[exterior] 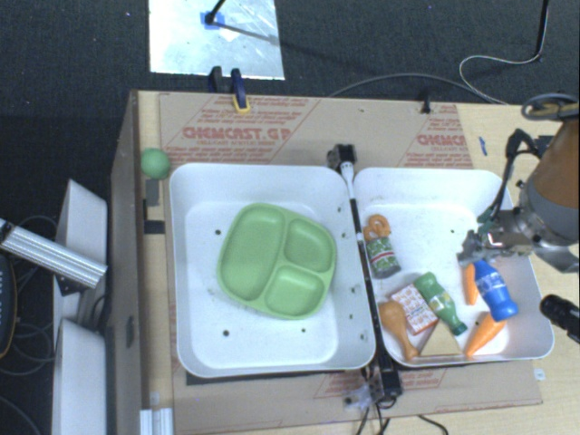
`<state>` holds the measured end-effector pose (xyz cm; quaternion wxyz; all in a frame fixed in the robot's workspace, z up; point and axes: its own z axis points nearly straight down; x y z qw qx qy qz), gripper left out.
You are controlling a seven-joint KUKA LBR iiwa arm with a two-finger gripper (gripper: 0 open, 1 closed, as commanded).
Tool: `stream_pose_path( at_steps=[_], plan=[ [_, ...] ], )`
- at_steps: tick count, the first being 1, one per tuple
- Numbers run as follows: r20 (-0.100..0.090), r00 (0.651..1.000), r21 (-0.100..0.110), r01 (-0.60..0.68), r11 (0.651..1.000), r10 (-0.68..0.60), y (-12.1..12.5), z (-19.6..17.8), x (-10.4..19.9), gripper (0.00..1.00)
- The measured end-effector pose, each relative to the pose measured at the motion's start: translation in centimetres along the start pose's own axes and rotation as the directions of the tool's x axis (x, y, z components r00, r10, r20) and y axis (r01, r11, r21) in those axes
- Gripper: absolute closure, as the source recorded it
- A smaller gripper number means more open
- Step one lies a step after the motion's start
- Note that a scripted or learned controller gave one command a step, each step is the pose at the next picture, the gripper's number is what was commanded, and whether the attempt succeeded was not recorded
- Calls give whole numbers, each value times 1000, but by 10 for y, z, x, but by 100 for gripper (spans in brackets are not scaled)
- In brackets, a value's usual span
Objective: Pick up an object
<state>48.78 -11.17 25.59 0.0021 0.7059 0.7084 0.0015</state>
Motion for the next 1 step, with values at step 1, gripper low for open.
stream_pose_path(
  at_steps=[1],
  plan=[
    [1,1000,3,-2,1000,2,-1,10,-21,100]
  ],
)
